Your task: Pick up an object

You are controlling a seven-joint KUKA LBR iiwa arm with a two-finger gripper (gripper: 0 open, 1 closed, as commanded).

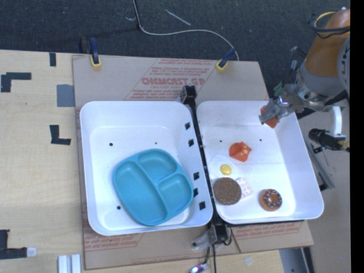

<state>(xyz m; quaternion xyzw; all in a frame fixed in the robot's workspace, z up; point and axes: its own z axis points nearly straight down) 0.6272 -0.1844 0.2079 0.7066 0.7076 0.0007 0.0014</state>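
Camera view: the gripper [272, 114] hangs over the right bin's [301, 147] upper right corner, with a small red-orange object [271, 121] at its tip, too blurred to read its long axis; whether the fingers clasp it I cannot tell. Below lie a red piece [240, 151], yellow piece [226, 169], brown disc [227, 191] and doughnut [271, 199]. A blue divided tray [152, 185] sits tilted in the left bin [96, 124].

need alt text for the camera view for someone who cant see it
Seen from above, a grey and orange robot arm's gripper hangs over the far right rim of the right white bin, with something small and red-orange at its tip. That bin holds a red-orange piece, yellow piece, brown cookie and chocolate donut; the left bin holds a blue divided plate.
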